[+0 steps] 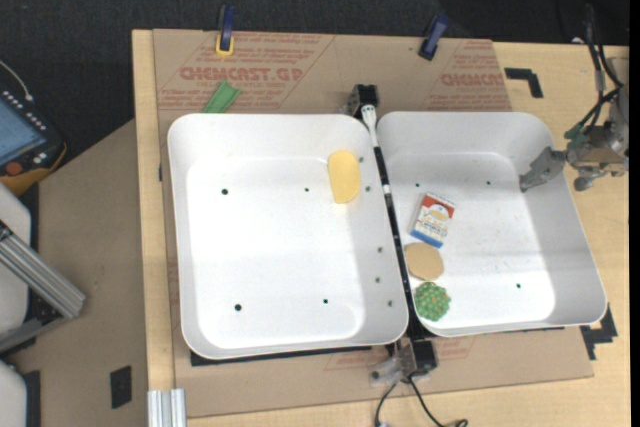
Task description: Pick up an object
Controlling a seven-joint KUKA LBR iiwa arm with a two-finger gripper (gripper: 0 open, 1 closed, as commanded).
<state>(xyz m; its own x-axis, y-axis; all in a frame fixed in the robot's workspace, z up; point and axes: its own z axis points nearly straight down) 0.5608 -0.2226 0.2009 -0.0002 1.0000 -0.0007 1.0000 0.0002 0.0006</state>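
Green and bumpy, one small round thing (432, 300) lies closest to the camera, by the near edge of the right bin (560, 300) and close to its left wall. Just behind it, almost touching, sits one flat tan disc (425, 263). Behind the disc, right next to it, lies one little packet (432, 220) in red, white and blue, a bit tilted. That makes three things in the right bin, all in a row along its left side.

One yellow oval thing (344, 176) lies alone in the left bin (200, 215), near its far right corner.

Two white bins sit side by side on a brown cardboard sheet (300, 60). Two blue clamps (432, 36) pinch the far edge of the sheet, and one green strip (220, 98) lies on it near the far left corner.

One gripper (545, 168) hangs over the right wall of the right bin, well apart from all three things there. I cannot tell how its fingers stand, and nothing is seen in them.
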